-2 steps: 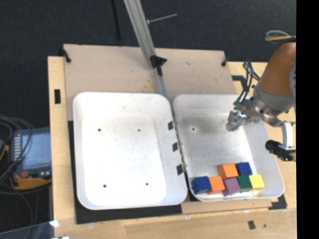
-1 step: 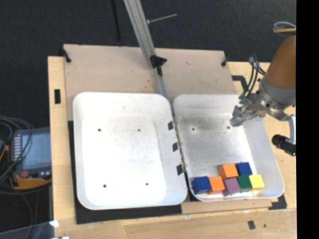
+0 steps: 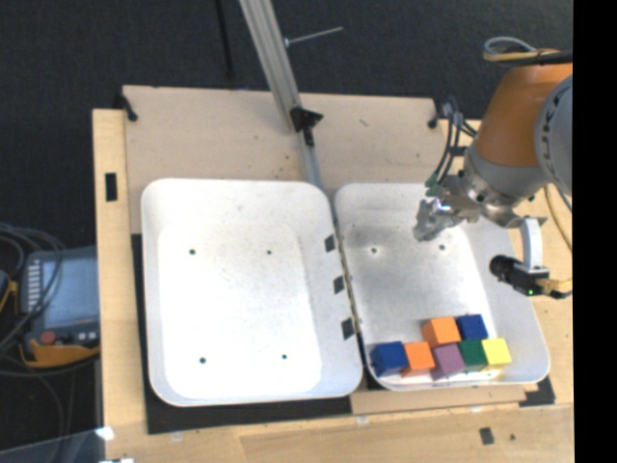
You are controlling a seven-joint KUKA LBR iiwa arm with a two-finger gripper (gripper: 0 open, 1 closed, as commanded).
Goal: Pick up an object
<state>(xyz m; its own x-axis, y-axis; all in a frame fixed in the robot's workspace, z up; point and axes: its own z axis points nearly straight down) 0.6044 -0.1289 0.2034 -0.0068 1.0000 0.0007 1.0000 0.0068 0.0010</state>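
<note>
From my screen I see a pale wooden bench on a dark carpeted floor, with two shallow white bins side by side on it. The left bin has only small dark dots on its speckled floor. The right bin holds a cluster of coloured blocks packed against its near edge, toward the near right corner.

The blocks sit in two short rows, touching one another. In the nearer row, from the left: a blue block, an orange block, a purple block, a green block and a yellow block. Behind them sit a second orange block and a second blue block.

The arm comes in over the far right corner of the right bin, its orange band plainly visible. The gripper hangs over the far half of that bin, well apart from the blocks, and nothing is visible between its tips (how wide it stands I cannot tell from this angle).

A slanted metal rail rises from the bench's far side, above the gap between the bins. A handheld control box with cables lies off the bench's left edge.
</note>
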